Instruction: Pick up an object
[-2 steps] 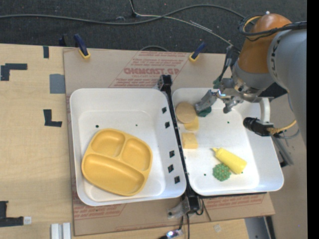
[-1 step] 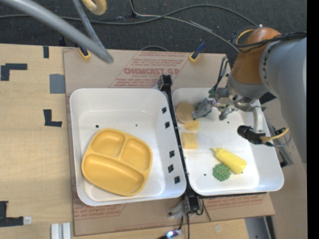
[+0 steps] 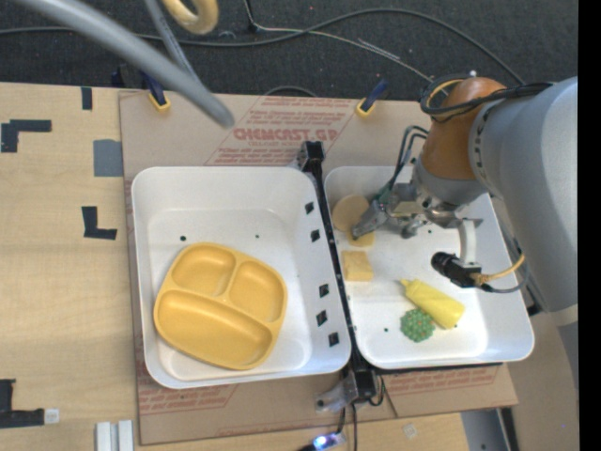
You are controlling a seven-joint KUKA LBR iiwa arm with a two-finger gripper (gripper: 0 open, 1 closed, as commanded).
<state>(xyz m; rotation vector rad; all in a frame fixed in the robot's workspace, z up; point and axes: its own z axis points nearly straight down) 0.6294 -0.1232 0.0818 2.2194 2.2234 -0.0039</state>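
Left bin (image 3: 150, 205): looking like smooth white plastic, showing a soft sheen.
Right bin (image 3: 502, 341): showing the same white plastic finish.
Divided plate (image 3: 221, 303): appearing as glossy yellow plastic, lower left of the frame.
Board under the bins (image 3: 272, 130): looking like matt brown cardboard with red print.
Arm (image 3: 535, 186): showing smooth grey casing and a shiny orange band.
Green ball (image 3: 417, 324): looking rough and bumpy.
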